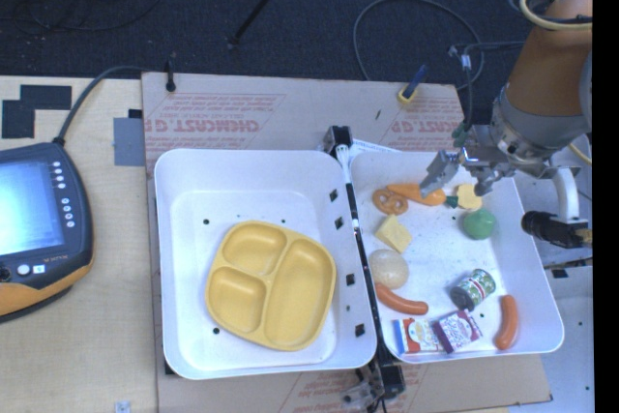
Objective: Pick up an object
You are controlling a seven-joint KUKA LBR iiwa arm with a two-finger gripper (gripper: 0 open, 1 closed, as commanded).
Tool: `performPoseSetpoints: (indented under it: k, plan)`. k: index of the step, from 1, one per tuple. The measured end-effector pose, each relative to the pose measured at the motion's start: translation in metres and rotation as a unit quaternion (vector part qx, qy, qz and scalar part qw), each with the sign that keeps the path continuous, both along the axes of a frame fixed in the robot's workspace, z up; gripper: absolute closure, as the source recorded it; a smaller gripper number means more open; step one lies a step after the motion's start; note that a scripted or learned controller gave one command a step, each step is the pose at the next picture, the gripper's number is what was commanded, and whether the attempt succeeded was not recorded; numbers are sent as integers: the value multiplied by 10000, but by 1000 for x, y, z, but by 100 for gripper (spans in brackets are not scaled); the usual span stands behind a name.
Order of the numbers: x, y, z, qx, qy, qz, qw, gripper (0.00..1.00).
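Observation:
My gripper (pixel 459 177) hangs over the far part of the right bin (pixel 542 305), fingers spread open with nothing between them. Its left finger (pixel 436 173) is just above an orange carrot (pixel 418 193), which lies beside a brown pretzel (pixel 390 201). A small yellow piece (pixel 469 198) and a green ball (pixel 477 224) lie just below the gripper. Further forward are a cheese wedge (pixel 393 234), a pale egg (pixel 389 266), a sausage (pixel 401 302), a small can (pixel 473 288), a second sausage (pixel 506 322) and a flat carton (pixel 440 334).
The left bin (pixel 184 208) holds a yellow divided plate (pixel 273 283). A black divider (pixel 353 237) runs between the bins. A tablet pendant (pixel 39 218) lies at the far left of the bench, and cables cross the dark floor behind.

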State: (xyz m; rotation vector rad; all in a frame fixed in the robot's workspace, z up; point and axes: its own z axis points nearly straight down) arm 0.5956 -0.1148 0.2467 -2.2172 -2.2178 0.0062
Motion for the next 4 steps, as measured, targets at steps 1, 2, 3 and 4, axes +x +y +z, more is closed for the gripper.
performPoseSetpoints:
  k: [1,2,3,4]
  plan:
    - [-8,17,-165,9,2,-7,10000,0]
    - [-7,14,-151,17,6,-34,10000,100]
    - [-7,14,-152,17,8,-48,10000,0]
    - [40,17,-161,2,-12,7,10000,0]
